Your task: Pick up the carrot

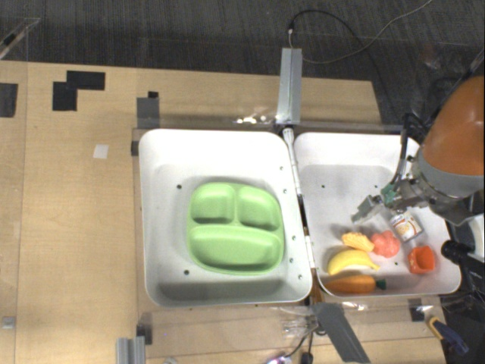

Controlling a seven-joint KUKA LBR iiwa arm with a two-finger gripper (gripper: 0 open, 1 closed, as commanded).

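The carrot [352,283], orange with a dark green tip at its right end, lies along the front wall of the right bin [333,165]. A yellow banana [350,262] rests just behind it and touches it. My gripper [370,206] hovers over the middle of the right bin, behind and slightly to the right of the carrot and clearly apart from it. Nothing shows in its grasp. The arm's orange band [458,135] rises at the right edge.
Around the carrot are a yellow-orange toy [358,241], a pink-red toy [386,244], an orange cup [422,260] and a small white bottle [406,226] near the gripper. The left bin [159,203] holds a green divided tray [235,226].
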